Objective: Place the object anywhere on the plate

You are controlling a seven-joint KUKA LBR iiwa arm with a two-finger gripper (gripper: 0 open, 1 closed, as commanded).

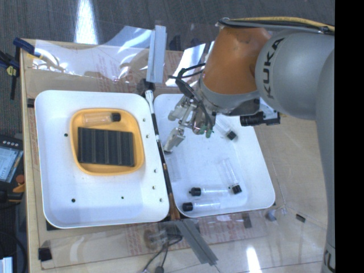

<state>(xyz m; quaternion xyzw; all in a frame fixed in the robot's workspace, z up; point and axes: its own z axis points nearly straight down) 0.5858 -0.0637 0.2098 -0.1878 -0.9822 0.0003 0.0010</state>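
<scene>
Item: right bin [259, 169], white and shallow, taken as the landmark for all positions.

Contents of the right bin: several clear vials with black caps. One vial [211, 192] lies near the front edge, a second vial [200, 206] just in front of it close to the front rim, a third vial [230, 172] stands at an angle just behind the first, and a small dark cap [231, 135] sits toward the rear.

Gripper [173, 141]: hangs over the rear left part of the right bin, close to the wall shared with the left bin [51, 198]. Whether its fingers are apart or closed cannot be told from this view, and nothing can be made out between them.

Left of the right bin: the yellow plate [79, 159] in the left bin, carrying a dark ribbed block [108, 147] and one vial [102, 118] along its rear rim.

Surface [296, 169]: wooden bench under both bins, with clear plastic sheeting [85, 56] behind them.

Risks, as judged:
- The loose vials are round and smooth, so a pinch may squirt one sideways or roll it to the bin wall.
- The gripper is well apart from the front vials; a descent here would likely close on nothing.
- The two front vials lie close together, so a finger may land on one of them.
- The ribbed block covers most of the plate, so a released vial may roll off.
</scene>
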